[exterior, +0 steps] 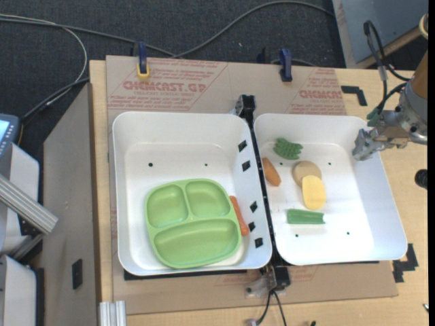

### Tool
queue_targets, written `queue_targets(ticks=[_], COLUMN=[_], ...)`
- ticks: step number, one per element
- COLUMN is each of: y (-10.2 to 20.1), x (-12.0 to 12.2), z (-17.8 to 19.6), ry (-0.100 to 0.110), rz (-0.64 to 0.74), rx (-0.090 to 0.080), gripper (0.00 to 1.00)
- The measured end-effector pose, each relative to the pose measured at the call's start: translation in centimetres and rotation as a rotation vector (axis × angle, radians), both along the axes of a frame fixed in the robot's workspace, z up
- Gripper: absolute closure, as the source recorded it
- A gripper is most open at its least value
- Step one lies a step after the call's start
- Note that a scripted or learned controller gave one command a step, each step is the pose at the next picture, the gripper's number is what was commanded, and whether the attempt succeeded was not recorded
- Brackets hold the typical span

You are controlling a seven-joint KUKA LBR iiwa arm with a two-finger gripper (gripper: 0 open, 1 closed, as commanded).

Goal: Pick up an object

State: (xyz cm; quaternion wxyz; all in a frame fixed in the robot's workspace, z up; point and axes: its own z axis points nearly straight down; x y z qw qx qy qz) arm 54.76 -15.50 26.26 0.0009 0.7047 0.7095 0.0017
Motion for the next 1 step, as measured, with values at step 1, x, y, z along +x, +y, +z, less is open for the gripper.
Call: queue_targets(ticks=[1], y=[5.52], x=[1.83], z=[-1.41], ry=[0.005], rz=[0.0], rx=[0.001], gripper=[1.0])
